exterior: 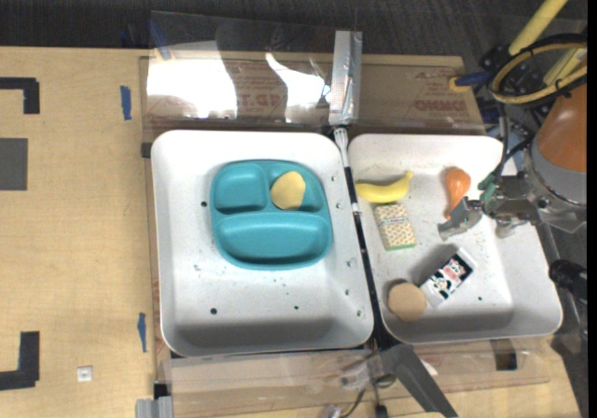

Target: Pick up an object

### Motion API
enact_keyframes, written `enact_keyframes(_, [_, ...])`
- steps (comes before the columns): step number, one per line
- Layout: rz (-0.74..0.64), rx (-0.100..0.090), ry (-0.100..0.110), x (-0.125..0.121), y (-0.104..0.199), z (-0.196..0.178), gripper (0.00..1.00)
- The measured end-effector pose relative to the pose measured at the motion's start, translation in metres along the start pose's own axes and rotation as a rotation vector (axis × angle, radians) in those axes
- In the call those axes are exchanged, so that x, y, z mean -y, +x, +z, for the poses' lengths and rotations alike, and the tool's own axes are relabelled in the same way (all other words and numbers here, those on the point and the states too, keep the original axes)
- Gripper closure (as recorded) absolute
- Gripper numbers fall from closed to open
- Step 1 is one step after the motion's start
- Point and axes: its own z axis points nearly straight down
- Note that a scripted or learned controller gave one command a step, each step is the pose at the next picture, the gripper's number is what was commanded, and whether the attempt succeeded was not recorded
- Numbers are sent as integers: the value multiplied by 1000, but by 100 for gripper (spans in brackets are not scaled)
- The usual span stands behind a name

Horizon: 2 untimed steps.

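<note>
Presently, your gripper (pixel 464 217) sits low over the right bin (pixel 532 313), near its right wall; whether its fingers are apart or together, you cannot tell. The orange carrot (pixel 455 183) lies just behind it, nearly touching. Bare floor opens toward the black-and-white packet (pixel 447 277) and round tan piece (pixel 407 300).

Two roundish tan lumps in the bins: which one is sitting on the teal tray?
The yellower lump in the left bin, resting in the teal tray's upper right compartment. The browner one lies on the right bin's floor, beside a small black-and-white packet.
</note>
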Motion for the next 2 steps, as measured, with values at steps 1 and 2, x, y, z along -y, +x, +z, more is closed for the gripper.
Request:
enact_keyframes(1, [-23, 4, -13, -99, -49, 163, 0])
enact_keyframes(2, [-157, 4, -7, -137, -77, 167, 0])
